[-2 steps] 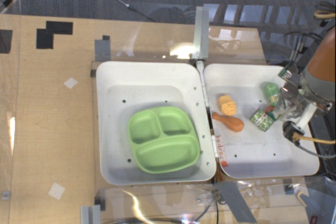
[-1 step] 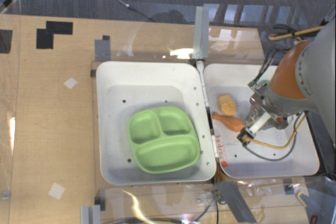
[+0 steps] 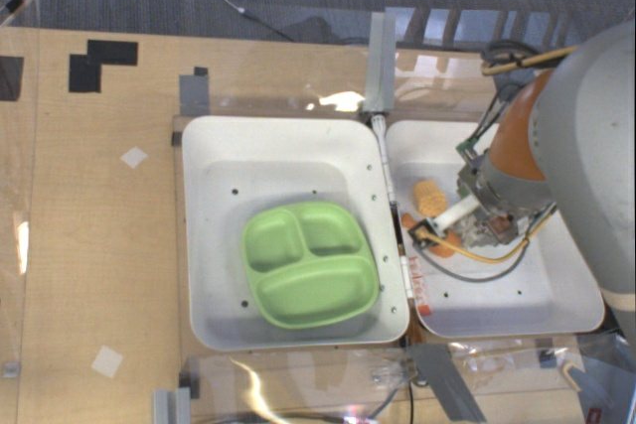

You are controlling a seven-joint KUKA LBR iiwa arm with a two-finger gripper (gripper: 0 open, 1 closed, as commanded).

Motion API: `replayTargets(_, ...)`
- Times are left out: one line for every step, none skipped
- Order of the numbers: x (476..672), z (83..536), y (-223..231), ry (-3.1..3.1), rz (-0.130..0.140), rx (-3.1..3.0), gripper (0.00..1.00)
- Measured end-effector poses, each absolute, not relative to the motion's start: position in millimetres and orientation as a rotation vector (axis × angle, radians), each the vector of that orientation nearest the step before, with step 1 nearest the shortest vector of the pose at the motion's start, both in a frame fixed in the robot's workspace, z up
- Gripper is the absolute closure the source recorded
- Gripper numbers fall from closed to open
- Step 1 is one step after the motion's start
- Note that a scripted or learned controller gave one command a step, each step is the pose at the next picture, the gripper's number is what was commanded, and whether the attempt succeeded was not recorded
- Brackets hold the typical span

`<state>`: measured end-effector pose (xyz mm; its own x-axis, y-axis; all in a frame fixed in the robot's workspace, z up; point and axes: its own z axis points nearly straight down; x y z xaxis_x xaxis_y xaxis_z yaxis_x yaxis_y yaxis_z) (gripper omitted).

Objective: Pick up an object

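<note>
- The grey arm sits highest and closest to the lens. Its bulk hides the right side of the right bin, so anything lying under it goes unjudged.
- On the bench, the left bin holds a green divided plate, flat and well apart from the tool. It plays no part in this try.
- Just past the wall between the bins lie the likely targets: a tan round piece and, nearer the front, an orange piece, partly covered by the robot's own fittings.
- The tool hangs low in the right bin, just beside both pieces. Whether it is released or clenched I cannot tell, and nothing shows as held.
- Risks, as I judge them: it closes on air between the two pieces, or nudges one against the bin wall (a low, flat thing slips easily), or lifts both and drops one.
</note>
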<state>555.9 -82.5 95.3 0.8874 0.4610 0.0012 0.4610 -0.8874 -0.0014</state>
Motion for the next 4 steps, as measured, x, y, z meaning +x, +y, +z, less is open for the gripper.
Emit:
replayTargets(630.8,190,-80,-0.329,-0.002,-3.124,1.00)
replayTargets(590.5,196,-145,-0.436,-0.001,-3.111,1.00)
replayTargets(564.5,206,-190,-0.434,-0.001,-3.111,1.00)
replayTargets(489.4,246,-206,-0.320,0.000,-3.124,1.00)
